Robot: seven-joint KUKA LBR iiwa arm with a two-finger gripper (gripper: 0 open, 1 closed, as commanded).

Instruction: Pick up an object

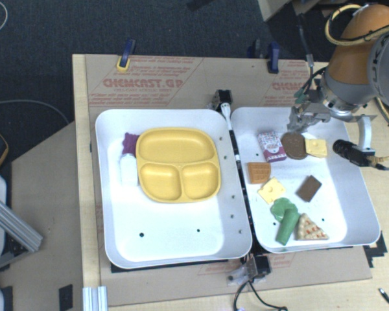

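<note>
In the right bin [356,193], a pink packet [270,145] is seen lying just left of a round brown cookie [294,146], directly above which the gripper [303,118] is poised, though whether it is released or clenched cannot be told.

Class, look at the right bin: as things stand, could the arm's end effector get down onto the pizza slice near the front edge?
Probably yes. The pizza slice lies flat with open space above it; only the green toy touches its left side. The end effector is at the bin's far end.
</note>
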